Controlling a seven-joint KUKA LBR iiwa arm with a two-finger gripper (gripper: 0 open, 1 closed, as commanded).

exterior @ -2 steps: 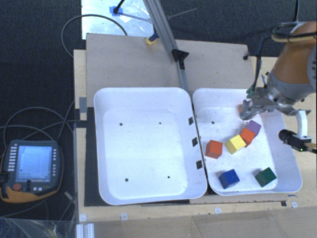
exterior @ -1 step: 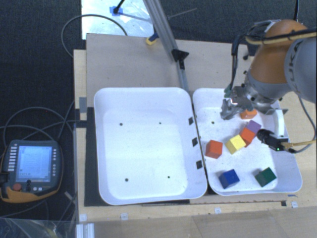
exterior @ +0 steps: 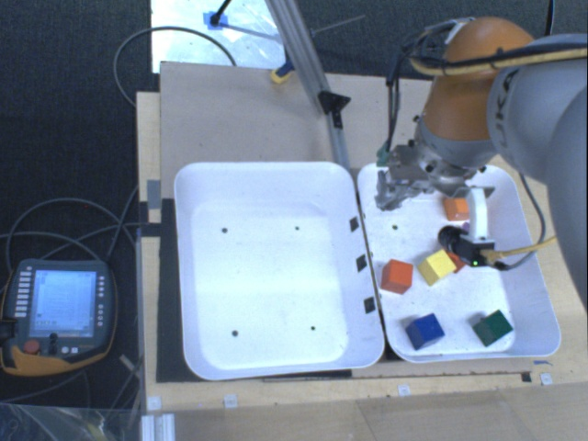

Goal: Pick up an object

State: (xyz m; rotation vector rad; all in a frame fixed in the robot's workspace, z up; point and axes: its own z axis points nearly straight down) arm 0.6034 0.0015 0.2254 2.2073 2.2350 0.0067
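Camera view: pincer is parked above the right bin, grip state can't be told; blocks are left loose for grabbing.

A teach pendant lies on the dark floor left of the bench, its cables looping beside it. A metal pole — probably a camera stand — crosses the brown bench board diagonally.

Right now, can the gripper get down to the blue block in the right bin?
Probably yes. The blue block sits apart from the orange block and green block, nothing over it; the gripper hangs farther back.
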